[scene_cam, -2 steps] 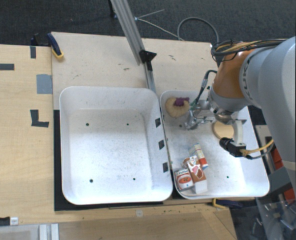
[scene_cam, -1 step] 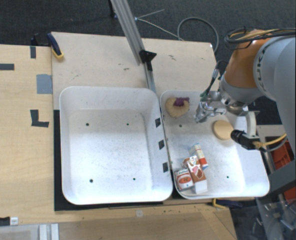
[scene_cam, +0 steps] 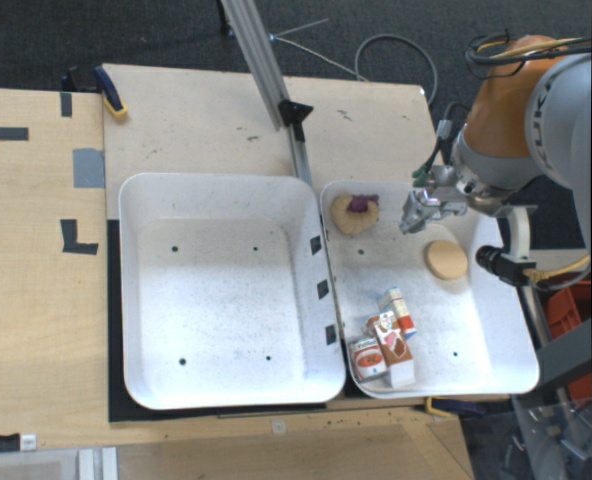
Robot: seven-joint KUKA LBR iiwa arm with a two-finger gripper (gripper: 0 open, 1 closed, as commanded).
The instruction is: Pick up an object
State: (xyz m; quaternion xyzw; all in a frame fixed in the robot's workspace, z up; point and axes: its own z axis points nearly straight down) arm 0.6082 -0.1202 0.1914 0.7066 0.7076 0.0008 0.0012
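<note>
A: Where does the arm (scene_cam: pixel 536 108) stand?

B: It reaches in from the right, grey with its orange band high up, and the gripper (scene_cam: pixel 419 211) hangs over the upper part of the right bin (scene_cam: pixel 496 368).

A: And the gripper itself, apart or together?

B: That cannot be told. At this slant its tip is a small dark and metal cluster, too small to read.

A: Does it hold anything?

B: Nothing shows between its tips. The nearest things lie to either side of it.

A: Which things?

B: To its left, near the bin's top left corner, sits a tan bun (scene_cam: pixel 355 214) with a purple blob on top. Below and to the right of the gripper lies a plain tan disc (scene_cam: pixel 446 260), near it, though contact cannot be judged.

A: Anything else in that bin?

B: Lower down, toward the front wall, a cluster of small red and white packs (scene_cam: pixel 384 340) lies close together, some touching, well apart from the gripper.

A: And the left bin (scene_cam: pixel 136 268)?

B: It sits just beside the right bin, their walls meeting along the middle. A slanted metal rail (scene_cam: pixel 261 53) runs from the top of the view down to that seam.
</note>
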